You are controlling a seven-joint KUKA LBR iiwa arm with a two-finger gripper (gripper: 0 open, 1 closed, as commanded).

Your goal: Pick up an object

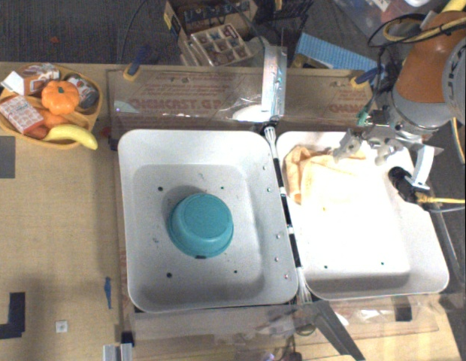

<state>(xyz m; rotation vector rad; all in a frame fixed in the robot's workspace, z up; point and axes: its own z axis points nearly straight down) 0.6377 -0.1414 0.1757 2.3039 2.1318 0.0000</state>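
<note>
Your gripper [352, 146], fingers pinched on the yellow cloth [312, 173] at the right bin's [383, 277] far-left corner, risked losing it, since limp fabric slides from a thin edge pinch.

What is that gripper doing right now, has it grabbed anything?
Gripper: over the far edge of the right bin, at the yellow cloth. Whether it is open, closed or holding the cloth cannot be told.

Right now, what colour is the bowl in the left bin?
The bowl is teal, a blue-green; the camera view shows it upside down.
</note>
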